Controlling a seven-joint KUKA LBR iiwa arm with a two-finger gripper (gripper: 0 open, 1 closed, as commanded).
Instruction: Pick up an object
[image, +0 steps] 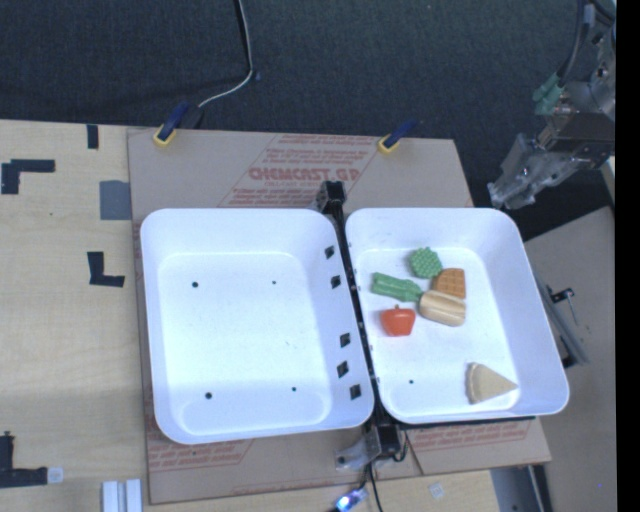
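Several toy foods lie in the right bin (535, 300). A green knobbly piece (425, 262) sits beside an orange piece (451, 281). Just left of them is a long green vegetable (396, 287), with a red pepper (398, 320) below it and a tan roll (443, 308) to its right. A beige wedge (488, 383) rests alone near the bin's front right corner. The gripper (515, 182) hangs off the bin's back right corner, outside the rim and well away from every object.
The left bin (150, 240) adjoins the right one along a black hinge strip (347, 310). Both stand on a cardboard sheet (300, 165) held by two clamps. A cable (240, 60) runs at the back.
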